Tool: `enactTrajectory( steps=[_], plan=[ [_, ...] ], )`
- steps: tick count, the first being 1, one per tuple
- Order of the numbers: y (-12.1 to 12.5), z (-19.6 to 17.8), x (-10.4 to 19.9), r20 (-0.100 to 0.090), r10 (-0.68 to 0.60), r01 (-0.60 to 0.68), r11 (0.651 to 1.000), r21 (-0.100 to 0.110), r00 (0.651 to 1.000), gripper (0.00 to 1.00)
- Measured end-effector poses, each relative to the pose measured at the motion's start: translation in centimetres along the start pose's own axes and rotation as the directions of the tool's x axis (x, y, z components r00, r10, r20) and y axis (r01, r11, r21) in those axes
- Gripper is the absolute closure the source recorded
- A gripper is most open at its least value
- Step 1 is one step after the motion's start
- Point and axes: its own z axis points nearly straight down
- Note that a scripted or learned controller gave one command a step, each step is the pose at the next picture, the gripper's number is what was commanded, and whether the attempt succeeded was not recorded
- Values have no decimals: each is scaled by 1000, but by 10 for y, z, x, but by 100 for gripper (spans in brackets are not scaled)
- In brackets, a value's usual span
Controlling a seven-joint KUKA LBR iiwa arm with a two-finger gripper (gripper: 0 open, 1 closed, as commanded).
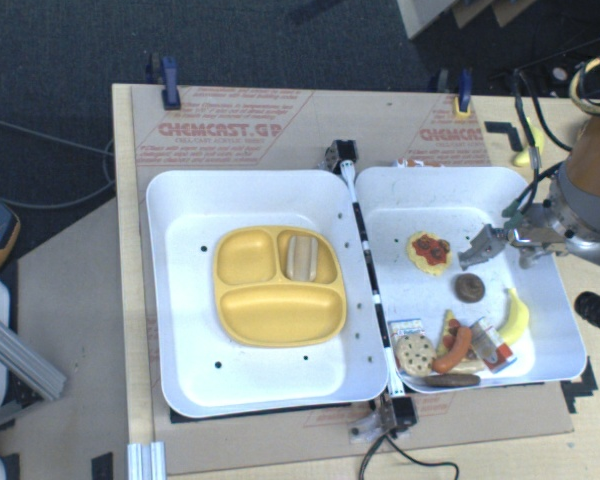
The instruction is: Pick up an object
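The right bin [540,268] holds several toy foods. A small pizza [429,251] lies near its middle and a brown round patty [469,288] just below it. A yellow banana [517,318], a hot dog [457,343], a chocolate-chip cookie [414,352] and a red-and-white piece [494,353] crowd the front edge. My gripper [480,248] hangs over this bin, just right of the pizza and above the patty, pointing left. Nothing shows in its grasp.
In the left bin [180,228] sits a yellow divided tray [278,313] with a tan bun [301,258] in its upper right compartment. A black hinge strip [362,258] runs between the bins. Blue clamps [167,78] hold the board at the back.
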Motion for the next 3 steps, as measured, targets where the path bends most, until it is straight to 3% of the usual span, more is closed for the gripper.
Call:
enactTrajectory(
  steps=[1,2,3],
  plan=[
    [5,138,0,1,3,-3,1000,4,1000,0],
    [67,148,44,1,-6,6,1000,-6,1000,0],
    [105,147,29,2,-2,2,1000,-5,1000,0]
  ],
)
